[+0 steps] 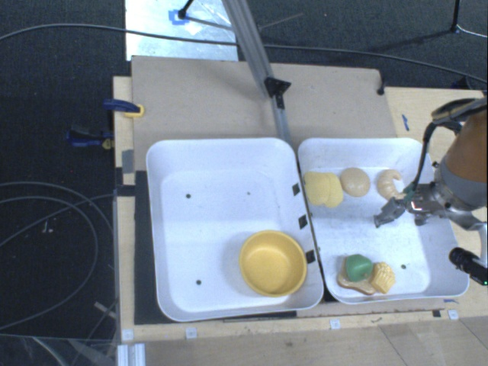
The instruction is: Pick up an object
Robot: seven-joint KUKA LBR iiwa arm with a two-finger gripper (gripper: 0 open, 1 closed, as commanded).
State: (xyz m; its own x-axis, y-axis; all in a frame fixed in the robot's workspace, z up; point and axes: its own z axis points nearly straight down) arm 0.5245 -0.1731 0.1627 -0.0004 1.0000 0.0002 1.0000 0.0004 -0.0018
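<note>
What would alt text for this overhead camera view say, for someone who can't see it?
A grey robot arm's gripper hovers low in the right white bin, near a croissant-like piece, a round bun, a pale yellow piece and a green-and-yellow toy. The left bin holds a yellow bowl.

A robotics lab: clamped bench [252,97], loose floor cables [53,219], tripod leg [248,29].

There are two white bins: the left bin [175,204] and the right bin [442,280]. One yellow bowl [273,262] is there. I count three pale round food pieces [354,181], one green toy [356,267], and one corn piece [382,277].
</note>
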